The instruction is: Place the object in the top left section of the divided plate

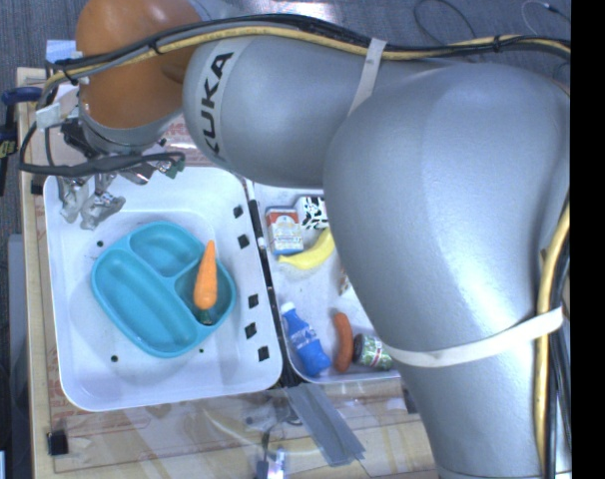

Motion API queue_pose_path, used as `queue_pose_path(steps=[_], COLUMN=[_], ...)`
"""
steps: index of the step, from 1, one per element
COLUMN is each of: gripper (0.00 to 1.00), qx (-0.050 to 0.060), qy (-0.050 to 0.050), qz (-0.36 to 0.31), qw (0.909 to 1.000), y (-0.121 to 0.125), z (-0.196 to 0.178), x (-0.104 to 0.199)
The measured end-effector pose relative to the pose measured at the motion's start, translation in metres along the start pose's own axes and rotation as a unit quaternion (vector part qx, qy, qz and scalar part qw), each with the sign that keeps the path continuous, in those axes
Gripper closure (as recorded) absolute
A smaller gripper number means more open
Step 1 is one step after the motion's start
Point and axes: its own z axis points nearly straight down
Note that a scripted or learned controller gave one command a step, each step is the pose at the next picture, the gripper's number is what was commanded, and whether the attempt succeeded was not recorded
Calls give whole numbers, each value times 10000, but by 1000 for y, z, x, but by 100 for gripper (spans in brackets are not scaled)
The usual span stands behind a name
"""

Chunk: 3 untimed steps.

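Gripper (91, 206) at plate's (143, 302) 11 o'clock, over left bin (73, 367); finger state indiscernible. Carrot (206, 275) in plate's 3 o'clock section, tip toward 12.

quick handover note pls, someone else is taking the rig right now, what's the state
Gripper: above the back left corner of the left bin, fingers pointing down beside the plate; nothing visible between them, open or shut unclear.
Blue divided plate: in the left bin.
Carrot: lying in the plate's right-hand small section, tip resting over the rim.
Right bin: banana, blue bottle, small carton, an orange-red sausage-shaped item, partly hidden by the arm.
Done: one object is on the plate.
Left: check the carrot's section is the intended top left one; if not, re-place it.
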Motion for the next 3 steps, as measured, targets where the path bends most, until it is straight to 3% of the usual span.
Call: queue_pose_path(steps=[3], gripper=[100], qx=[38], qy=[-68], qz=[-10], qw=[10000], y=[-1], z=[-34], x=[-4])
